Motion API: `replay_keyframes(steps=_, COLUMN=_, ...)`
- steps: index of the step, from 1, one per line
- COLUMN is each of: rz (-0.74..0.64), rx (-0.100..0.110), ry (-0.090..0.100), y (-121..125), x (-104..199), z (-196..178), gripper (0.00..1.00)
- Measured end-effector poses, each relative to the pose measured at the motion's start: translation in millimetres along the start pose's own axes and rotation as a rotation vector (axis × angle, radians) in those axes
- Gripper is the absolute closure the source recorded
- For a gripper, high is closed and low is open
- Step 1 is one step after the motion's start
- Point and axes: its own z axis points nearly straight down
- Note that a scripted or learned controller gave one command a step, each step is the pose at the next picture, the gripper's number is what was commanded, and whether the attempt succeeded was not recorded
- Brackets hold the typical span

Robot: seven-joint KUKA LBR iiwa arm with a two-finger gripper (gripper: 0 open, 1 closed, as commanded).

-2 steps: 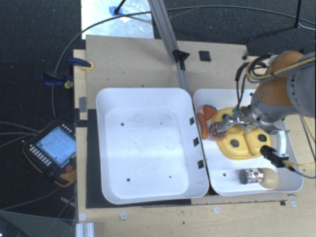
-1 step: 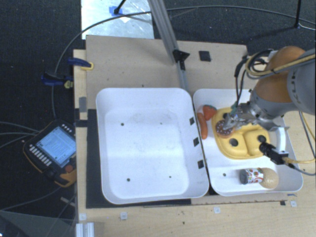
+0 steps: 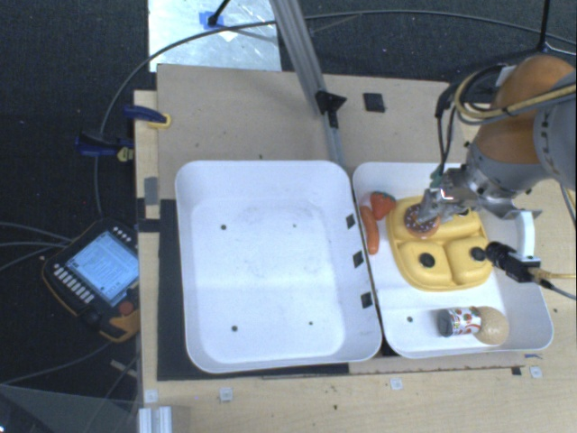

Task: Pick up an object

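Observation:
The right bin [image 3: 541, 327] holds a big yellow moulded toy [image 3: 442, 255] with dark holes. On the toy's upper left part lies a small round pinkish piece [image 3: 420, 223]. An orange carrot-like stick [image 3: 370, 229] and a red-orange lump [image 3: 382, 206] lie at the bin's left wall. A small printed can with a beige round end [image 3: 473, 324] rests near the bin's front. My gripper [image 3: 434, 206] reaches in from the right and hangs right over the pinkish piece on the yellow toy. From this angle the arm hides its fingertips.
The left bin [image 3: 266, 264] sits beside the right one, their rims touching. A grey pole [image 3: 302, 48] slants across the bench's back. A black cable plug [image 3: 509, 262] hangs over the right bin's right side. A teach pendant [image 3: 95, 273] lies left of the bench.

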Motion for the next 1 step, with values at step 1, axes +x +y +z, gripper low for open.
replay_keyframes(steps=1, rz=0.001, rx=0.000, ry=0.001, y=1.6, x=-0.1, z=-41.1, gripper=1.00)
